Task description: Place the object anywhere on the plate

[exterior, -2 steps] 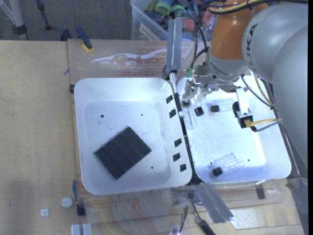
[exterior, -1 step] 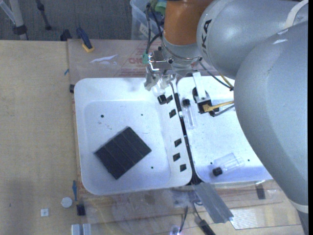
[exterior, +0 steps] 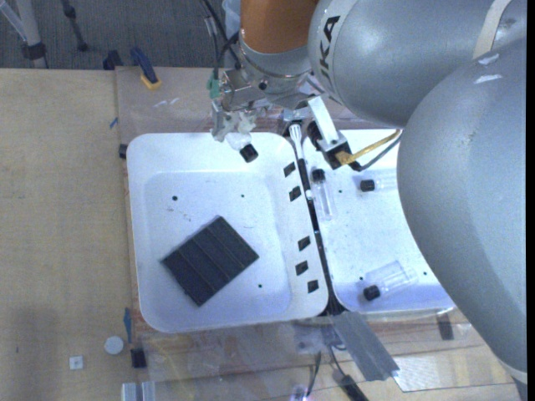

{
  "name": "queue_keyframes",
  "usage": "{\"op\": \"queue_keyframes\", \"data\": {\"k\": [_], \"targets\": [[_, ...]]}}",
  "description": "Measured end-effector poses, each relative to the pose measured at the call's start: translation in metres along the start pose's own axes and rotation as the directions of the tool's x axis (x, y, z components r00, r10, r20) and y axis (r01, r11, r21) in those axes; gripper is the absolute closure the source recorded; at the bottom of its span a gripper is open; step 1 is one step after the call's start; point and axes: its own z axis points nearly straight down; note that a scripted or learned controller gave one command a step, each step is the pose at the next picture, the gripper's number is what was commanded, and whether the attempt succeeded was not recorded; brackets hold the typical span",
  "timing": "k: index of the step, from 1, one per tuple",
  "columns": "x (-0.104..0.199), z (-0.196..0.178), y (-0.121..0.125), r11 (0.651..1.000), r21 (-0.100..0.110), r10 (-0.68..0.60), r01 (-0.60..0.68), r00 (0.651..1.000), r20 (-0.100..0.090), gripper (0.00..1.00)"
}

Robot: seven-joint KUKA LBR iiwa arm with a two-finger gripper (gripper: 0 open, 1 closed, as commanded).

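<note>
Two shallow white bins are seen side by side: the left bin [exterior: 150, 291] and the right bin [exterior: 368, 224]. One dark ribbed rectangular plate [exterior: 210, 260] lies flat and turned at an angle on the left bin's floor. The one gripper [exterior: 227, 128] is held over that bin's far rim, well apart from the plate. Whether its fingers are open or closed cannot be told, nor whether anything is gripped. The object to be placed cannot be identified.
</note>
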Motion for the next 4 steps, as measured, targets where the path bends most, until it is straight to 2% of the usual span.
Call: {"op": "queue_keyframes", "data": {"k": [1,2,3,4], "targets": [[0.020,-0.112,0.008,0.969,-0.001,-0.246,0.246,0.969,0.000,1.00],[0.025,-0.166,0.010,0.855,-0.003,-0.519,0.519,0.855,0.002,1.00],[0.027,-0.167,-0.012,0.274,-0.001,-0.962,0.962,0.274,-0.003,1.00],[0.031,-0.167,0.012,-0.167,-0.003,-0.986,0.986,-0.167,0.006,1.00]]}}
